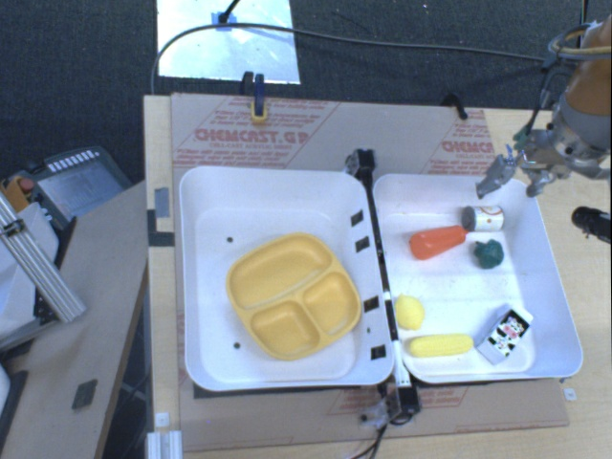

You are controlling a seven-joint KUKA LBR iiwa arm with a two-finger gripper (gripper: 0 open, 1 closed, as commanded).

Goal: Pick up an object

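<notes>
So far you've lifted nothing: your end effector point(513, 177) hangs spread and empty over the right bin's point(547, 247) far edge, near the small can point(485, 219).

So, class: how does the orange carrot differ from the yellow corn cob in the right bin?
The carrot is orange and tapers to one end; the corn cob is yellow and even in width. The carrot lies mid-bin, slightly tilted; the corn cob lies level near the front wall. Both are elongated toy foods, lying flat and untouched.
</notes>
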